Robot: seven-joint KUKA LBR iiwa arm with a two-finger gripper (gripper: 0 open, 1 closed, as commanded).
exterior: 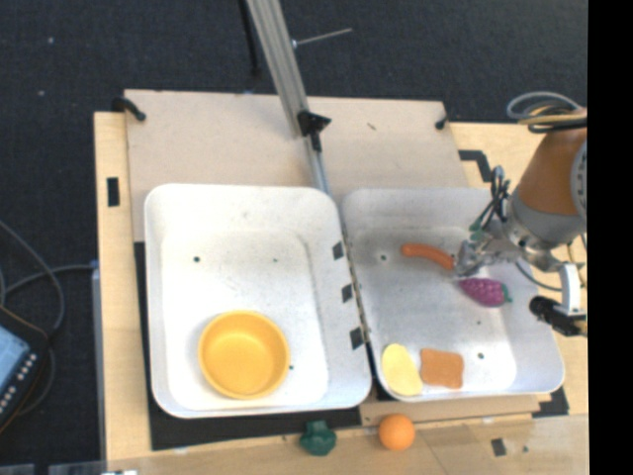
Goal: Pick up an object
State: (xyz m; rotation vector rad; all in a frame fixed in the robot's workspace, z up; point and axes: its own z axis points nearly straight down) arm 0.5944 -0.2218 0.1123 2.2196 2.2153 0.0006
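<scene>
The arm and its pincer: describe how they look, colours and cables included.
The arm is a rounded grey body with a broad orange band above the wrist. Grey cable loops over its top, and a dark cable runs down its inner side. A white bracket and a black fitting stick out on the side nearer the camera. The pincer is small, metallic grey with dark parts.

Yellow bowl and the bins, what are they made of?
The bowl looks like smooth plastic: one even yellow with a soft sheen. The bins look like thin moulded white plastic, matte, with rounded corners and scuff specks. Hard to be certain from above.
</scene>
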